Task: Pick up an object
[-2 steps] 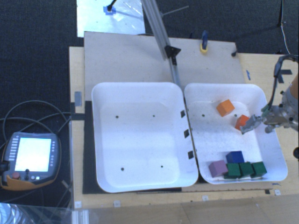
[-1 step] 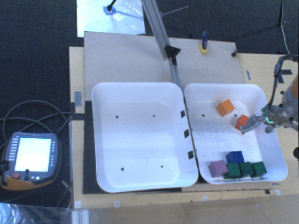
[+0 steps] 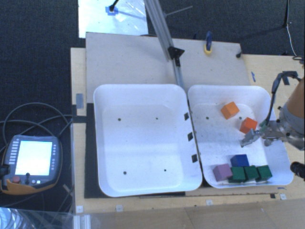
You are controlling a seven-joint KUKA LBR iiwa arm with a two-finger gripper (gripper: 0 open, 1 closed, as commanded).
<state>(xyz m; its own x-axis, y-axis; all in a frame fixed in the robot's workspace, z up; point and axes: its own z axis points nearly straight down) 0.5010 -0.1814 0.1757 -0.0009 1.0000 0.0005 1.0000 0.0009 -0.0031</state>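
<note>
In the right bin [image 3: 209,99] lie an orange cube [image 3: 229,109] and a red-orange block [image 3: 248,125] towards the back. A blue cube [image 3: 239,160], a purple block [image 3: 221,171] and three green blocks [image 3: 250,173] are clustered at the bin's front edge. My gripper [image 3: 251,135] reaches in from the right and hangs just in front of the red-orange block, close to or touching it. From this angle I cannot make out whether anything is held.
The left bin [image 3: 102,128] stands beside the right one, split from it by a raised divider [image 3: 189,136]. A slanted metal pole [image 3: 162,27] crosses the back board. A teach pendant [image 3: 31,163] lies at the far left.
</note>
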